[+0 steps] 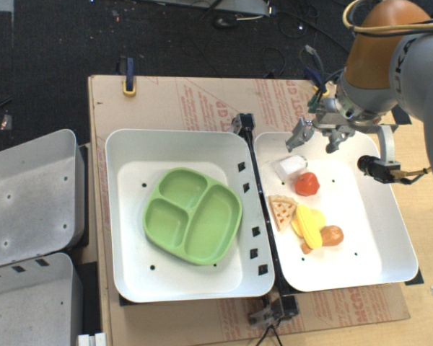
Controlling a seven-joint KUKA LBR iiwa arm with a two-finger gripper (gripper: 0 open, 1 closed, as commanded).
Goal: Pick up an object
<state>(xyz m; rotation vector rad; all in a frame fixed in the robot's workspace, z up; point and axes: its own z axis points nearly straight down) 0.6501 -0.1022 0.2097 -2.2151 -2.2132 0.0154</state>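
In the right bin (390,222) lie several small items: a white block (291,166), a red tomato-like ball (307,184), a pizza slice (282,210), a yellow piece (309,225) and an orange-brown ball (332,234). My gripper (317,138) hangs over the bin's far end, just above and behind the white block. Its two grey fingers are spread apart with nothing between them.
The left bin (123,193) holds a green three-compartment plate (193,215). A black clip (243,124) sits at the far end of the divider between the bins. White lids (29,193) lie left of the bench. Cables run over the dark floor behind.
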